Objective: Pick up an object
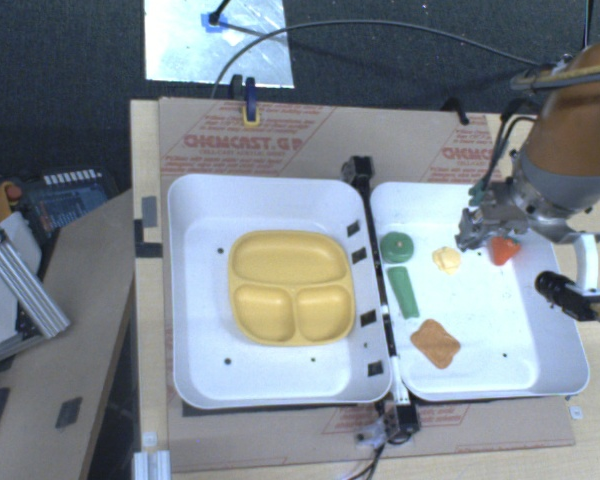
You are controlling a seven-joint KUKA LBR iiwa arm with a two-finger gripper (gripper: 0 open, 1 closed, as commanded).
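Note:
In the right bin (540, 368) lie a round green piece (396, 247), a green bar (403, 292), a small pale yellow piece (446, 259), an orange-red piece (503, 252) and a flat brown piece (435, 343). My gripper (478, 231) hangs over the bin's back right part, between the yellow piece and the orange-red piece, just above both. The orange-red piece sits right beside the gripper's lower edge, partly hidden by it.
The left bin (195, 368) holds a yellow compartment tray (288, 286). A black divider with clips (372, 268) runs between the bins. The arm's grey body (570, 158) and a black part (570, 296) overhang the right bin's right side.

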